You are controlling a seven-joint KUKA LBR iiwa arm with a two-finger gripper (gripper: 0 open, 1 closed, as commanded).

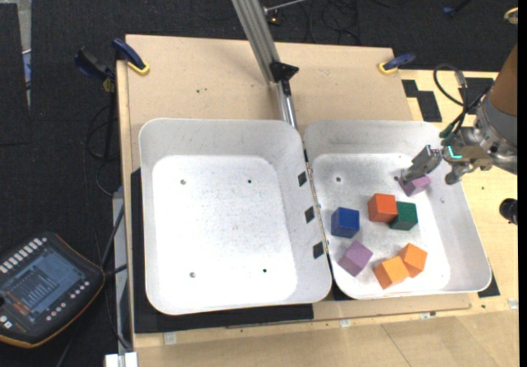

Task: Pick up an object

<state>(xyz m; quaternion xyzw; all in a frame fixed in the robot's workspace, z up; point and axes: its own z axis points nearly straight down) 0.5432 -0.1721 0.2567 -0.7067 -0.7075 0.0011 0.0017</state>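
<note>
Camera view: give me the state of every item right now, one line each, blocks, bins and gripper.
Gripper: over right bin, shut on small purple block.
Small purple block: between the fingers, at the bin's back right.
Red-orange block: resting, touching green block.
Green block: resting on bin floor.
Blue block: resting, apart.
Purple block: resting, apart.
Two orange blocks: resting side by side.
Right bin: holds all the blocks.
Left bin: white, speckled floor.

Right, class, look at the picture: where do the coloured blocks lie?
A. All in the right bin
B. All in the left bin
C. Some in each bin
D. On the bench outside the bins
A: the blue block, green block, orange blocks and purple blocks all lie in the right bin, none in the left bin.
</note>
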